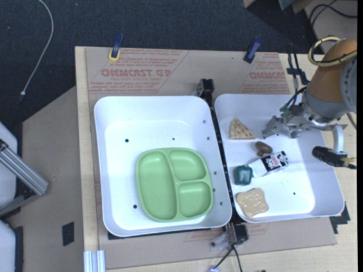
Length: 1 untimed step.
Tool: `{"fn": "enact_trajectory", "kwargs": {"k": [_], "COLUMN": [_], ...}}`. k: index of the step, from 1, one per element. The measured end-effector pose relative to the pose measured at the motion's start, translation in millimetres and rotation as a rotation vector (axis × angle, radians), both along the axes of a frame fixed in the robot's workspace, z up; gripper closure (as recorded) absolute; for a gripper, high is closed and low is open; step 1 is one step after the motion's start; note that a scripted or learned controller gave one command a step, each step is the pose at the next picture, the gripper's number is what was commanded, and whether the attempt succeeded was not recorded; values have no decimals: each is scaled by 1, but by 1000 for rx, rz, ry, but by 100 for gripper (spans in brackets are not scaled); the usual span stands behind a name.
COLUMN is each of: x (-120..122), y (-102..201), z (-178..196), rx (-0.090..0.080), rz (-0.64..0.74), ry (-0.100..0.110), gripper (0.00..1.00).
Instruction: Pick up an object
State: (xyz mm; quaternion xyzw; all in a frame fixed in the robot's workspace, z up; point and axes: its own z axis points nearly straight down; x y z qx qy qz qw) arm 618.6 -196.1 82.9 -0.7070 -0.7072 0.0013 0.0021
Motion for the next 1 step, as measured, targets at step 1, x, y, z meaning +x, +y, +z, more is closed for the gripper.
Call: {"fn": "enact_trajectory", "kwargs": {"k": [1], "x": [2], "y": [0], "z": [13], "rx": [-2], "rz": [0], "ry": [-6], "gripper": [100]}}
